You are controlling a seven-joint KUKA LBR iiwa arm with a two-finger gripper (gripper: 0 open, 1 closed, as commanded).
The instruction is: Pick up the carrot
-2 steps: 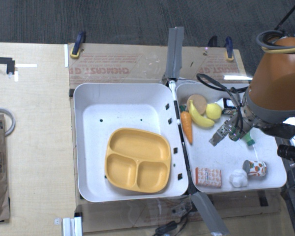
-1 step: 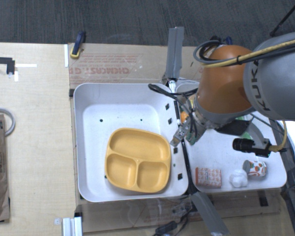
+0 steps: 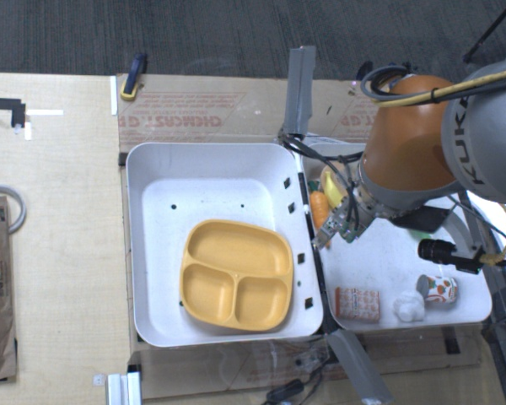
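Note:
The carrot (image 3: 320,208) is a short orange piece lying in the right bin (image 3: 388,264), close against its left wall and near the back. My gripper (image 3: 337,224) hangs from the orange-banded wrist (image 3: 409,146) and sits just right of and slightly in front of the carrot, very near it or touching it. The wrist and gripper body hide part of the carrot's right side. From this angle I cannot see whether the carrot lies between the fingers.
A yellow object (image 3: 333,189) lies just behind the carrot. The right bin also holds a red-and-white packet (image 3: 357,304), a white crumpled lump (image 3: 409,308), a small patterned cup (image 3: 439,289) and a black cylinder (image 3: 443,251). A yellow divided plate (image 3: 236,273) sits in the left bin (image 3: 152,226).

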